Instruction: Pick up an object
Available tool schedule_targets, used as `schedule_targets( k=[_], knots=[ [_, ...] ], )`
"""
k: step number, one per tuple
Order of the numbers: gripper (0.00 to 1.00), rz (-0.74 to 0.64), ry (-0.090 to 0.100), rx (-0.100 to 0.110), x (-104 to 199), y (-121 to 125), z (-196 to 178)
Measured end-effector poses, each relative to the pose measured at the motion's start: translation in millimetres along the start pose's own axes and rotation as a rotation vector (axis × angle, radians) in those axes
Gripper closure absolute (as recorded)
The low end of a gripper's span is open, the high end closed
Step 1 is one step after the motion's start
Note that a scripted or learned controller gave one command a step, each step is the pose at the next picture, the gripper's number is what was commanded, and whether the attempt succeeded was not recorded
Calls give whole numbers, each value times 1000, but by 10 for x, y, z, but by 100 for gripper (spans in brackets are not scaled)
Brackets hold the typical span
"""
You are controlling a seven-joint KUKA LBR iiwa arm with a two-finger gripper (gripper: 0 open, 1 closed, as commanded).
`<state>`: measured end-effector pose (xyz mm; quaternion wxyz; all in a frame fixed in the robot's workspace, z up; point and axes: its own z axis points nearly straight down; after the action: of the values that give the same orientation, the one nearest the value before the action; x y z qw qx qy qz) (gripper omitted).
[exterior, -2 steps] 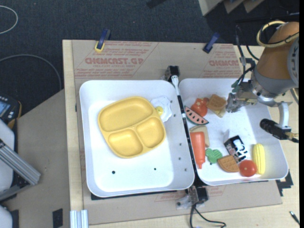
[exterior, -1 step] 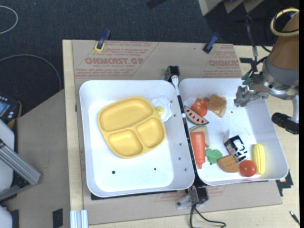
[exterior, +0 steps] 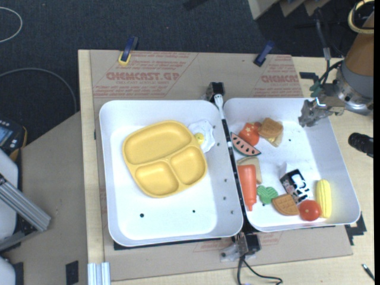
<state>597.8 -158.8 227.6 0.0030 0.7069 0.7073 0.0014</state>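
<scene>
Camera view has the pincer at the far right corner of the right bin, over or just beside its rim, and whether it is open or closed I cannot tell at this size; nothing can be seen held in it. The pickable things lie mostly in that bin: a tomato touching a piece of toast, a watermelon slice, a carrot along the divider, a green piece, a black-and-white item, a corn cob and a red ball near the front wall. The left bin holds a yellow divided plate and a fried egg at its edge. The likely trouble, as I judge it, is crowding: the tomato and toast touch, so a descent there could nudge one aside or catch both. Starting so near the rim also risks clipping the wall. Round pieces may roll from a closing grip, and flat ones near the walls leave little room.
</scene>
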Motion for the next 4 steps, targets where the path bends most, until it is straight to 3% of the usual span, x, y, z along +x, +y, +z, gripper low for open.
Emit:
schedule_targets(
  k=[1,4],
  knots=[
    [100,-6,5,7,536,-29,-6],
    [100,-5,5,9,1850,-545,-96]
  ],
)
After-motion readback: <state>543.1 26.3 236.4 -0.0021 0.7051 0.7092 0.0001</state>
